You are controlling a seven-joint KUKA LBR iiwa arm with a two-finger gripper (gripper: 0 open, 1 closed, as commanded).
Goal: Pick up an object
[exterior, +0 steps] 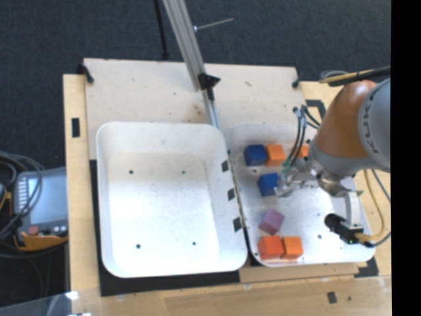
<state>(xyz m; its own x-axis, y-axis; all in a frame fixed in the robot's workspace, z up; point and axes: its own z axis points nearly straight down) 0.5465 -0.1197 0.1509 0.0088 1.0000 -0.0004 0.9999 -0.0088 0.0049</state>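
Far left of the frame, a grey pendant sits with dark cables off the bench edge. Moving in, the left bin takes up the centre-left, white and speckled. From the top centre a metal rail slants down toward the gap between the bins, a black bracket clamped on it. Now the right bin, right of centre, and here is the action: a blue cube in its upper left with an orange cube touching its right side; just below them a second blue cube; lower down a purple cube, tilted; and along the bottom edge two orange cubes side by side, touching. The gripper is down in the bin, right up against the second blue cube's right side, but whether that cube sits between the fingers cannot be told from up here, nor how wide they stand. Behind it, at the right edge, the arm bulks in with its orange band, green and black cables running down to the wrist.
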